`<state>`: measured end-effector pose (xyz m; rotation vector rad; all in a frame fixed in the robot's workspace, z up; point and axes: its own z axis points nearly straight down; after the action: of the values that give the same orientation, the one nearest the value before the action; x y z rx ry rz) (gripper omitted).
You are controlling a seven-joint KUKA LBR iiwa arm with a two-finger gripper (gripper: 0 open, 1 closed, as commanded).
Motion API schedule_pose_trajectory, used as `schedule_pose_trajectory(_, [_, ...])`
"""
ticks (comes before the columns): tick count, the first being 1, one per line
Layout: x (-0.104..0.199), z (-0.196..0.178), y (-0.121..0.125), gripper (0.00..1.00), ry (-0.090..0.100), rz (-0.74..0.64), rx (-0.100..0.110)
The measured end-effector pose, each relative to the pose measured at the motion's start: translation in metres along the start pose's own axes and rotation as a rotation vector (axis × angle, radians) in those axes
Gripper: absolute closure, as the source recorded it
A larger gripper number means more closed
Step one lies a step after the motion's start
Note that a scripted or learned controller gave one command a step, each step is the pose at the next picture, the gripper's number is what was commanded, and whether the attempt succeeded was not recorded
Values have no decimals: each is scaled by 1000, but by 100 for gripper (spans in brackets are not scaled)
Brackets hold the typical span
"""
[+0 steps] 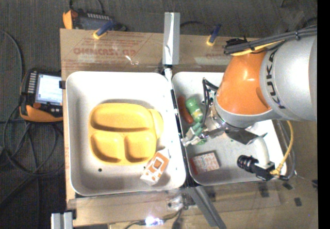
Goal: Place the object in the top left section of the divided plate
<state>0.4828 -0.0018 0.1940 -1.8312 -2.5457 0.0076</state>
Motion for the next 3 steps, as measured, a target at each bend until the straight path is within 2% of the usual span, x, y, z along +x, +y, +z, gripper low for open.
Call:
schedule_pose_trajectory(1, [4,-100,47,100,-5,53,-2])
schedule_pose_trajectory(2, [88,-22,34,100,-1,-139,-1])
schedule_pose_trajectory(3, [13,-27,6,100,-3,-120,-2])
